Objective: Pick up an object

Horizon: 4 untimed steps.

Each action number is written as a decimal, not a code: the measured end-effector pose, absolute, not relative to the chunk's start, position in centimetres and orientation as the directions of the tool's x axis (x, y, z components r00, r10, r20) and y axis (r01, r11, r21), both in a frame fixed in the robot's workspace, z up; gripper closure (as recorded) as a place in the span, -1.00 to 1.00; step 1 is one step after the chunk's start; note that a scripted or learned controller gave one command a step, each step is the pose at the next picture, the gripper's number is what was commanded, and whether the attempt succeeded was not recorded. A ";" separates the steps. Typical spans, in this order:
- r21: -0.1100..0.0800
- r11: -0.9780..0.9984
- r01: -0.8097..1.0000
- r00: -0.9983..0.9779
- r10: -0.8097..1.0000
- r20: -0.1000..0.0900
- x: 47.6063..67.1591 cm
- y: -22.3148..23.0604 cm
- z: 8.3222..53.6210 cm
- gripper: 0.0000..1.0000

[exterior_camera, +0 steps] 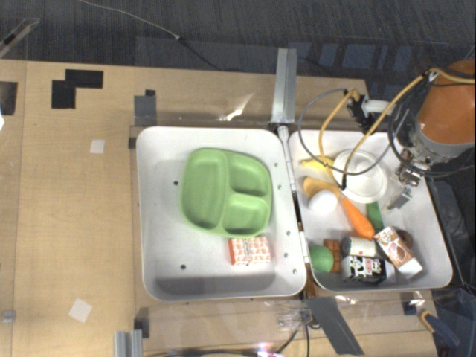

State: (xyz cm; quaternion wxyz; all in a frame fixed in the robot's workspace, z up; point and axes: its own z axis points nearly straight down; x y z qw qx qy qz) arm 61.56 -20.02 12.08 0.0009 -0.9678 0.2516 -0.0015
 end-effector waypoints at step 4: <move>-0.014 -0.590 -0.807 0.590 -0.807 0.011 58.8 -11.5 9.8 -1.00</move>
